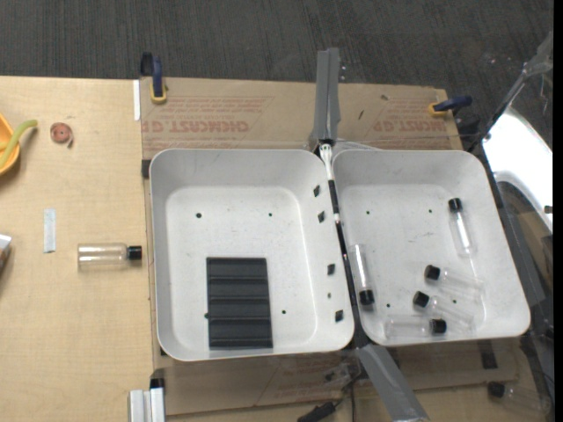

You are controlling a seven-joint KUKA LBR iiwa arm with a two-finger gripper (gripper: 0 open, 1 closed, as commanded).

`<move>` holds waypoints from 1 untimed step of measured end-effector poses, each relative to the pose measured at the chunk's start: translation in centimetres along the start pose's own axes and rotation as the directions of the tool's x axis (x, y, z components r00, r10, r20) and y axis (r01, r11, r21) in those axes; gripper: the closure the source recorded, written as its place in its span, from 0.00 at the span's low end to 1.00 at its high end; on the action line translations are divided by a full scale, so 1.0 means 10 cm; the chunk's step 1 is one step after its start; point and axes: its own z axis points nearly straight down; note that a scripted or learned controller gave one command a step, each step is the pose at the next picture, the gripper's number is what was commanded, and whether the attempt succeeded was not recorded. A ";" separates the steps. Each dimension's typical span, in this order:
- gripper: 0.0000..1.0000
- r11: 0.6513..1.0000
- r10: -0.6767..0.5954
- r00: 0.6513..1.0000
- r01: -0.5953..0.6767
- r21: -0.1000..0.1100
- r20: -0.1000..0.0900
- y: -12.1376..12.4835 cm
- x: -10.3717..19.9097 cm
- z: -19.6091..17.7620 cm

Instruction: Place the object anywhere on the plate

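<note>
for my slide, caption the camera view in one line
Two white bins side by side: a black ribbed plate in the left bin, clear black-capped vials scattered in the right bin.

A capped clear vial (109, 254) lies on the bench (70, 341).

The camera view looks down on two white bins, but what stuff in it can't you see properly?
- Clear tubes in the right bin: see-through and piled together, so their count is unsure.
- Dark ribbed plate in the left bin: too small to tell its material.
- Yellow thing: cut off by the left edge.
- White shape: cut off by the right edge.
</note>
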 end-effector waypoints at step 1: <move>0.00 0.987 0.159 0.987 -0.159 0.002 0.001 -0.05 0.51 0.03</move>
